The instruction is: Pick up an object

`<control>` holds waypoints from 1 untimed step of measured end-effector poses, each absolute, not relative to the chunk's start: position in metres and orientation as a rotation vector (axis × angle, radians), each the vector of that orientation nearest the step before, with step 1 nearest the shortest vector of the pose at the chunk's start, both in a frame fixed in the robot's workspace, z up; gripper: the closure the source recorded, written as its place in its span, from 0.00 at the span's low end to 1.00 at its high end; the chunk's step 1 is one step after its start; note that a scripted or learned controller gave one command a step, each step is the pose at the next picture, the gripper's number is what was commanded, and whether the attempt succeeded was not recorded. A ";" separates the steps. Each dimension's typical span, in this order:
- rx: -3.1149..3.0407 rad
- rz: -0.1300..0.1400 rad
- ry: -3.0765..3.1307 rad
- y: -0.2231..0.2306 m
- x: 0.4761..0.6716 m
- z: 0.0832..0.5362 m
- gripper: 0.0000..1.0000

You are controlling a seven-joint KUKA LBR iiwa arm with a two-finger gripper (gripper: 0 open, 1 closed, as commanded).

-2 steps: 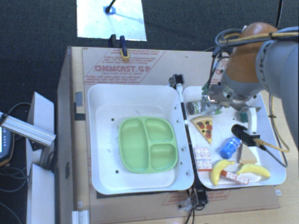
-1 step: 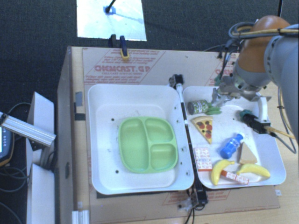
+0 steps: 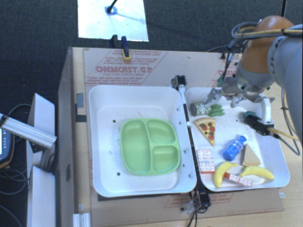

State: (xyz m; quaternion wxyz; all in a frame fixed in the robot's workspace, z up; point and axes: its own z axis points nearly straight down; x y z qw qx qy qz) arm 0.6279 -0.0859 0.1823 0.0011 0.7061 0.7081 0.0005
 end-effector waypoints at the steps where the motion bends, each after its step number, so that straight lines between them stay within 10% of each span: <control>1: 2.210 0.009 2.221 -0.082 0.671 0.122 0.00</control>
